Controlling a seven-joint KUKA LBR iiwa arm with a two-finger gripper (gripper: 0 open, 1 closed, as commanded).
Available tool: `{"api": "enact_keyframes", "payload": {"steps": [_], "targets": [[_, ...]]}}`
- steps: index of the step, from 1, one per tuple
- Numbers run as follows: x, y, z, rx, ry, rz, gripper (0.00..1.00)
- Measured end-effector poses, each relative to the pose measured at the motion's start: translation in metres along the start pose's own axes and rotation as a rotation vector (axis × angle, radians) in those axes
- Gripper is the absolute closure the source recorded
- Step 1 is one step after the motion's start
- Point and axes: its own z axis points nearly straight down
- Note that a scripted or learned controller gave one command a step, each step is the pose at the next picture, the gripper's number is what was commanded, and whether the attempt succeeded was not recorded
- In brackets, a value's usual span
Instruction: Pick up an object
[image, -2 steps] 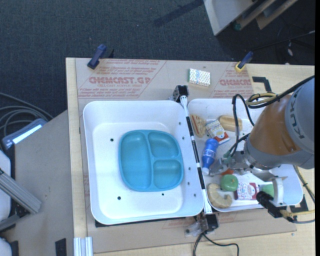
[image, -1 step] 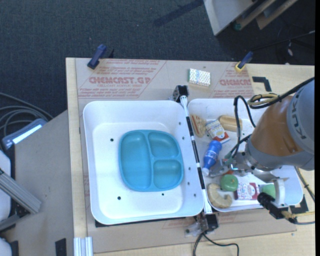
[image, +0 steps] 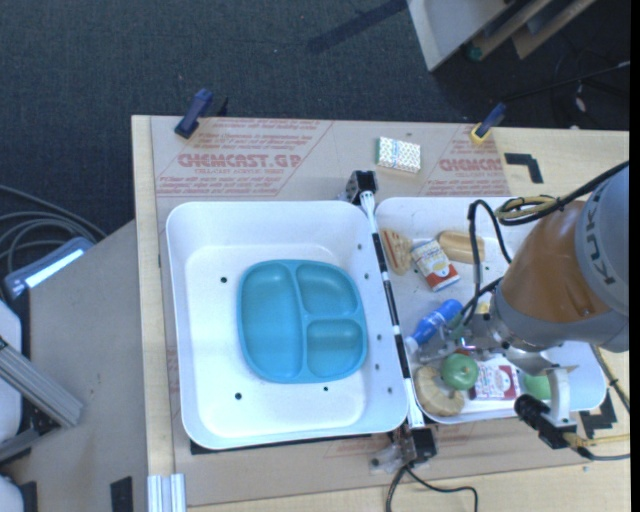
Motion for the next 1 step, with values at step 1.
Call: {"api": "enact_keyframes", "payload": {"steps": [1], "targets": [[-0.0011,0.0001,0.0001,0.0,0.0,-0.001,0.0]]}}
